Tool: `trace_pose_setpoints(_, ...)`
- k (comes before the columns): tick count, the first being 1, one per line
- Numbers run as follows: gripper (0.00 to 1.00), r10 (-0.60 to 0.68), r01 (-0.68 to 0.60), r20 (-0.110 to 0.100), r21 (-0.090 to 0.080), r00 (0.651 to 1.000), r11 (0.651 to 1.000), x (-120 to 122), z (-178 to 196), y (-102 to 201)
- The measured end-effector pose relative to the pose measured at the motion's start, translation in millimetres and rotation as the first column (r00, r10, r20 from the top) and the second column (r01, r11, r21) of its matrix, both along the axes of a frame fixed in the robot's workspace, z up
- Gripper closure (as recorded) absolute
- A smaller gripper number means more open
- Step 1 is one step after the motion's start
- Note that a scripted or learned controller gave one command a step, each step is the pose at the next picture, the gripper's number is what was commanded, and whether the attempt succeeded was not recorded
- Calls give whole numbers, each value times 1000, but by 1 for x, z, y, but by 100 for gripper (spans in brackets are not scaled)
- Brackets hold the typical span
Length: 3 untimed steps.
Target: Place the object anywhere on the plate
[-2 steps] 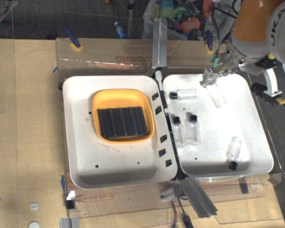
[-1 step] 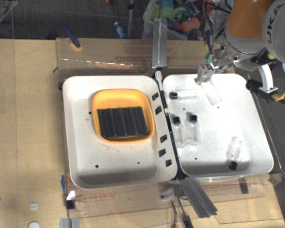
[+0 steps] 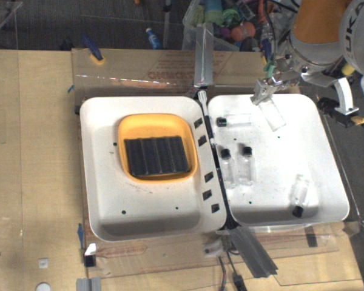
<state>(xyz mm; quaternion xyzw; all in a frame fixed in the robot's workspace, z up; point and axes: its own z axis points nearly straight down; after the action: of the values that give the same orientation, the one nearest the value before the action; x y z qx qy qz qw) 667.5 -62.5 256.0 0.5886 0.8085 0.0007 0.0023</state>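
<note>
Camera view: one orange plate (image 3: 156, 126), four clear vials (image 3: 246, 162) in right bin; tool (image 3: 268, 91) state unclear.

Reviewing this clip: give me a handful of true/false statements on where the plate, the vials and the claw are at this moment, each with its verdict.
1. The yellow-orange square plate lies in the left white bin. True.
2. A dark ribbed rectangular block rests on the plate. True.
3. The small clear plastic vials with black caps are on the plate. False: they lie in the right white bin, for example one near its front right corner.
4. The claw is above the plate. False: it is at the far edge of the right bin.
5. A clear vial lies just in front of the claw. True.
</note>
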Motion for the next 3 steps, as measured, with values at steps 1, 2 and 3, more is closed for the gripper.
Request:
trace_pose_setpoints(1, 100, 35, -35, -3, 1, 999, 999, 0, -1, 5)
trace_pose_setpoints(2, 100, 83, -83, 0, -1, 997, 997, 0, 17, -4)
trace_pose_setpoints(3, 100, 322, -322, 1, -2, 947, 947, 0, 55, -24)
